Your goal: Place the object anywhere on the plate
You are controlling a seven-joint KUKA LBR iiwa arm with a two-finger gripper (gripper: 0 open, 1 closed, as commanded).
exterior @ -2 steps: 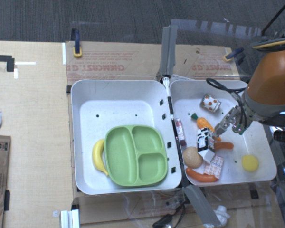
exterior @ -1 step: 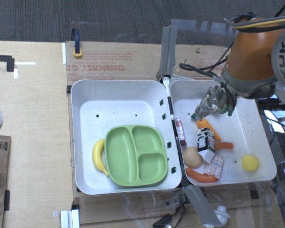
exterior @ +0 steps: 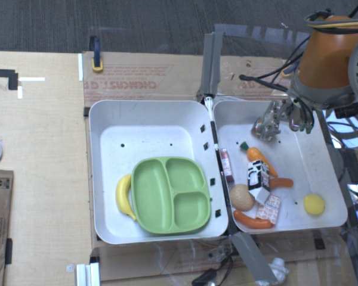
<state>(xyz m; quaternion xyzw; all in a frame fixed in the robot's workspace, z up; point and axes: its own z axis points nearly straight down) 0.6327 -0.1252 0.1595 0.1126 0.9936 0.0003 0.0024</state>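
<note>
A banana (exterior: 125, 196) was tucked against a green divided plate (exterior: 169, 193) in the left bin (exterior: 107, 124). In the right bin (exterior: 322, 159), a carrot (exterior: 259, 159), egg (exterior: 241, 197) and lemon (exterior: 314, 204) were scattered. The gripper (exterior: 267, 127) was poised above that bin's far end; whether its fingers were spread could not be told.

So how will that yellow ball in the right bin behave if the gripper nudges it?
The yellow ball looks round, so it would probably roll. It sits apart from the other items, so nothing would stop it before the bin wall. It may slip from the fingers.
</note>
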